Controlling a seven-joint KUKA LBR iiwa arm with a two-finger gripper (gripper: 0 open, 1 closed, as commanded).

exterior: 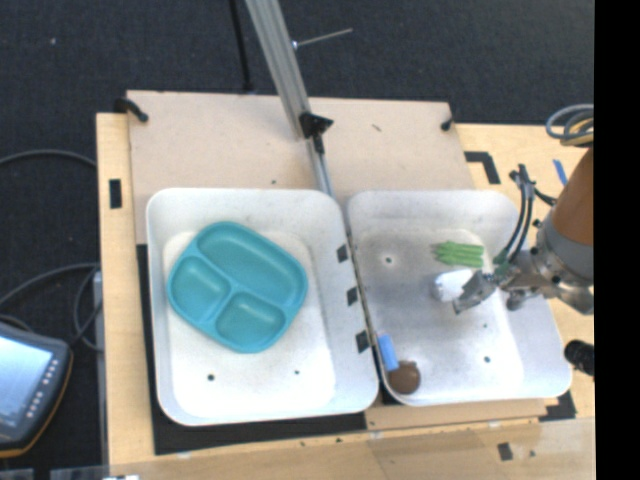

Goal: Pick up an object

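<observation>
A small white object (450, 286) lies in the right bin (420, 218), toward its right edge and a little above the middle, with a green ridged piece (459, 255) just beside it on the side toward the far edge; the gripper (472, 295) sits low right at the white object, touching or nearly so, but whether it is spread or closed, and whether it has hold of anything, I cannot tell; near the bin's front left corner lie a brown lump (404, 376) and a blue stick (386, 349), well apart from the arm; the left bin (170, 218) carries a teal divided plate (237, 285); the likely trouble is a missed or glancing grasp, since the white object is small and could be nudged against the green piece or slip out on lifting; no brand, label or writing is readable
</observation>
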